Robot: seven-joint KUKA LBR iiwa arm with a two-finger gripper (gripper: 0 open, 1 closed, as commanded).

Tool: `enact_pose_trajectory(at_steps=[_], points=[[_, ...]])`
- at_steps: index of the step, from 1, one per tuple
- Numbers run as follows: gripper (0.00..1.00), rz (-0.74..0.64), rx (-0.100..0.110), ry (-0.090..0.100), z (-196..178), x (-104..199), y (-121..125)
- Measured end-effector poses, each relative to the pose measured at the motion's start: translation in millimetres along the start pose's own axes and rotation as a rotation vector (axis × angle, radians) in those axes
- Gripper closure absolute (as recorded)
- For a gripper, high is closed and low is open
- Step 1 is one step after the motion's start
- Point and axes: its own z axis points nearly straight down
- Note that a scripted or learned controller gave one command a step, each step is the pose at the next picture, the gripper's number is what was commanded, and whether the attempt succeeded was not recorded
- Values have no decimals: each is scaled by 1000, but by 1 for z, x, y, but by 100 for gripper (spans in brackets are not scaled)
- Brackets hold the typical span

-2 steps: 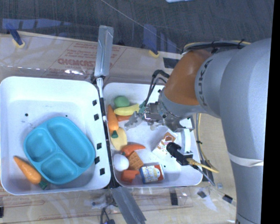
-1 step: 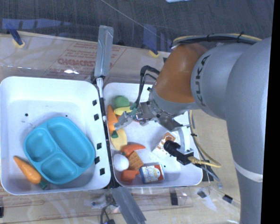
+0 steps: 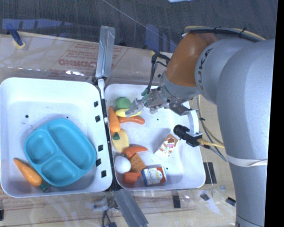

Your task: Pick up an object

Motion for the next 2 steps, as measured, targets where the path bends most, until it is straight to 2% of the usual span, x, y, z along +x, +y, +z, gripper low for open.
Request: enact_pose_trajectory(at_steps=[1, 2], points=[[0, -113, -6, -3, 60, 0, 13], [100, -117, -1, 0, 51, 0, 12]])
